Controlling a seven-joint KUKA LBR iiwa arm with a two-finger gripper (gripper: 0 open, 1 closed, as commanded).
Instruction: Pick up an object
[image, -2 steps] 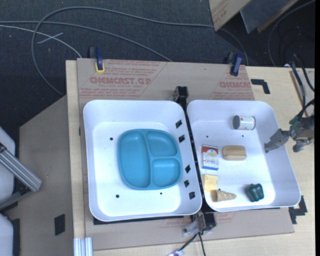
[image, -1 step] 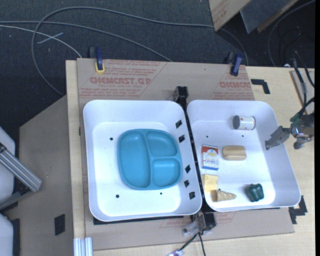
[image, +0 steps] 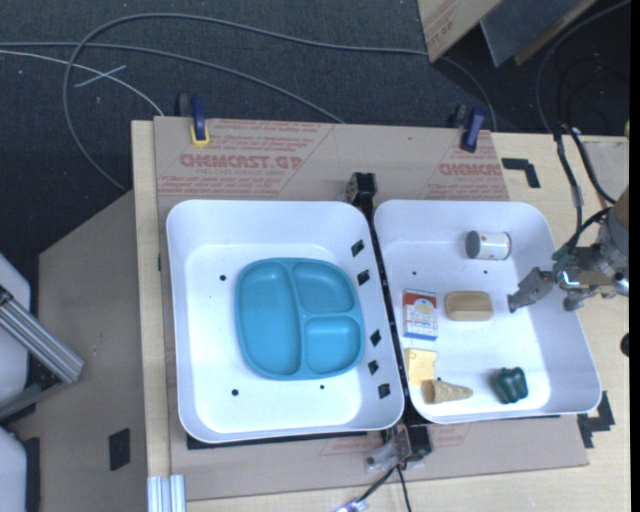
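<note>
While the gripper is seen at frame right, over the right bin edge w/ nothing gripped, finger state can't be told; tan block is seen just left.

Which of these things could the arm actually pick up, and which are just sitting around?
For the job, in the right white bin:
small grey can
tan block
printed card
yellow wedge
cone
green pepper toy

Just lying about:
blue divided plate
blue clamps
</note>
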